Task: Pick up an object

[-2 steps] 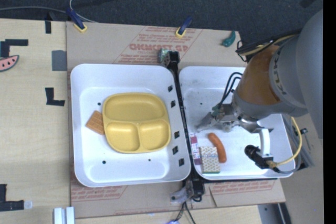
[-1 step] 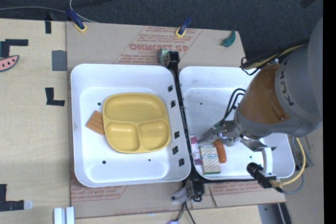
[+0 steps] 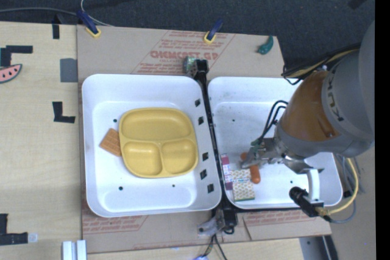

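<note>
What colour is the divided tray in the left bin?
Yellow: the divided tray shows plainly in the camera view.

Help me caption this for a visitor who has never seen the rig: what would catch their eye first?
First, the big yellow divided tray lying in the left bin, with a brown flat piece poking out at its left edge. Next, the grey and orange arm reaching into the right bin, its gripper low over a small orange object beside a patterned packet near the bin's front left corner.
</note>
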